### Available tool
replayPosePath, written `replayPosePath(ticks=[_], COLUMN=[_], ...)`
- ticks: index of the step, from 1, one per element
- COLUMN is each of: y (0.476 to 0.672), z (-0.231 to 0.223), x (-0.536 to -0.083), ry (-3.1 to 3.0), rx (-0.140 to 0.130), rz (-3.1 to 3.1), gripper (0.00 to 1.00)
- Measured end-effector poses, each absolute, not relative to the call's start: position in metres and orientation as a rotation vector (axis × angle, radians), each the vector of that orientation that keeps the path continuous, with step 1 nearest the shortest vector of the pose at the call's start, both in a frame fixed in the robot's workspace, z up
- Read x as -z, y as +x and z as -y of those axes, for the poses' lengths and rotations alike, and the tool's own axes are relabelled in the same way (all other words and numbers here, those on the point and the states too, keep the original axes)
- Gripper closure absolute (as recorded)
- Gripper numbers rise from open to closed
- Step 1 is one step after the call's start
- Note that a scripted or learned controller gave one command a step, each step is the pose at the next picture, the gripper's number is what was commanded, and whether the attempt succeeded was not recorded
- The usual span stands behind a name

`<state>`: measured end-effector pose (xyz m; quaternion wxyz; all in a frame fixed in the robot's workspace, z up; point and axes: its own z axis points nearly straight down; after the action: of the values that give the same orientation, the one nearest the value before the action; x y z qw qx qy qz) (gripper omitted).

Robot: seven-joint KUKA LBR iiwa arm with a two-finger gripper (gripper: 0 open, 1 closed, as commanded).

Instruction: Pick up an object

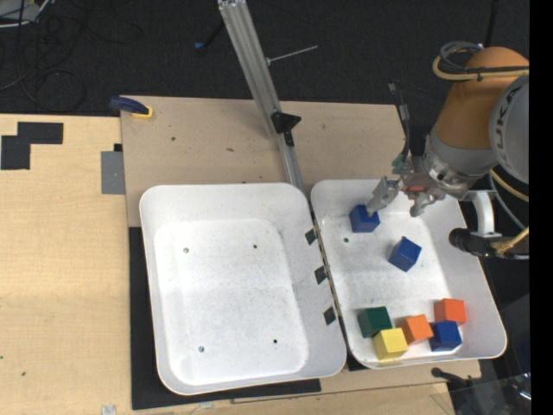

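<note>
in the right bin:
gripper: hanging open, holding nothing, one finger nearing a blue block
arm: being cropped

There are two white bins on the bench, side by side: the left bin and the right bin.

There are seven blocks, and all seven sit in the right bin.

Three blocks are blue. One blue block is near the far left corner of that bin. One blue block is in the middle. One blue block is near the front right corner.

Two blocks are orange. One orange block is by the right edge, and one orange block is by the front edge.

One block is green.

One block is yellow.
</note>
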<state>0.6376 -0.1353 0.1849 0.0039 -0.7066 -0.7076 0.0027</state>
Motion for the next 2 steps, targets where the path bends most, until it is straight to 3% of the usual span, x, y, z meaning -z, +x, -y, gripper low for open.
replayPosePath(ticks=[2], y=[0.640], z=[0.126], x=[-0.090], ry=[-2.219], rx=[-0.001], rz=[2.222], gripper=[0.00])
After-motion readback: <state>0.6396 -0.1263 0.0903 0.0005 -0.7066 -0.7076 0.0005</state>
